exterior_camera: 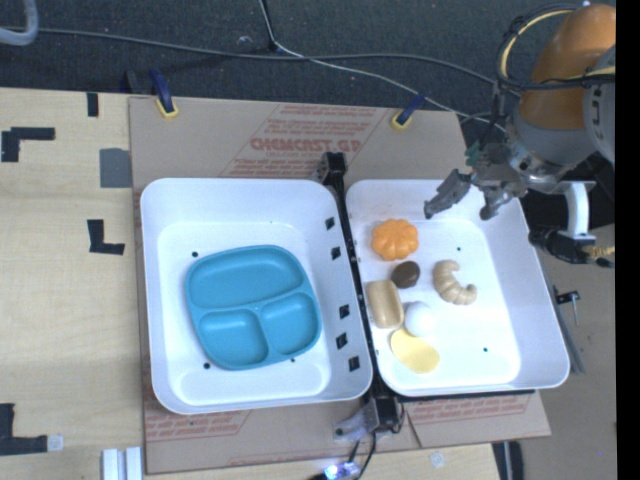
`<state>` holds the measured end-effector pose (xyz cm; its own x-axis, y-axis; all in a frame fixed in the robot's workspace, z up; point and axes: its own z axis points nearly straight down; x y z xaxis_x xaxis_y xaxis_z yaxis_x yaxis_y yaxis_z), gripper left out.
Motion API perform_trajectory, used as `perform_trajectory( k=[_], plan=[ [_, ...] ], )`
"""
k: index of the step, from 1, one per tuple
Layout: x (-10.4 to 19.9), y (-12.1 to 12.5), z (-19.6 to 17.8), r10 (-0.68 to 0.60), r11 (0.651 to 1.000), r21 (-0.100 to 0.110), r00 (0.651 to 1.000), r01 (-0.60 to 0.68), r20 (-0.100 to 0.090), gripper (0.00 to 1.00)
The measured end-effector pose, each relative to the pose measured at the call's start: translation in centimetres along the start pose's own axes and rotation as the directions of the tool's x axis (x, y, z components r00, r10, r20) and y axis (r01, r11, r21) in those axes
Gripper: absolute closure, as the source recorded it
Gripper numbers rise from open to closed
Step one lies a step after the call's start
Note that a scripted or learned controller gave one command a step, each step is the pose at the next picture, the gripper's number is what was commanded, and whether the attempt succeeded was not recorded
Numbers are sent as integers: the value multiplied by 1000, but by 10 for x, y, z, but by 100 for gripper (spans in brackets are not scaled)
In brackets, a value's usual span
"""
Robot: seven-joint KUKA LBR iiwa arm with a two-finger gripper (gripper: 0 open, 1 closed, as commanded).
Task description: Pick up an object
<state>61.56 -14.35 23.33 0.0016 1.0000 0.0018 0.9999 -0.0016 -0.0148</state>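
The right bin (pixel 530 298) holds several small food toys: an orange pumpkin (pixel 395 238), a dark brown ball (pixel 405 274), a tan croissant (pixel 455 283), a beige bread roll (pixel 383 303), a white egg (pixel 419 319) and a yellow disc (pixel 414 352). My gripper (pixel 468 198) hangs over the bin's far right corner, fingers spread open and nothing between them. It is above and to the right of the pumpkin, apart from every toy.
The left bin (pixel 160 268) holds a blue divided plate (pixel 252 306). A black divider with clips (pixel 345 268) runs between the bins. Both bins rest on a cardboard sheet (pixel 290 138). Cables cross the dark floor beyond.
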Motion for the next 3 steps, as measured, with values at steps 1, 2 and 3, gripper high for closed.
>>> perform_trajectory(
  k=[1, 2, 3],
  plan=[
    [1, 2, -8, -3, 1000, -13, 1000, 3, 2, 0],
    [3, 5, 35, -3, 1000, -11, 1000, 3, 3, 0],
    [-3, 11, 94, -3, 1000, -10, 1000, 3, 3, 0]
  ],
)
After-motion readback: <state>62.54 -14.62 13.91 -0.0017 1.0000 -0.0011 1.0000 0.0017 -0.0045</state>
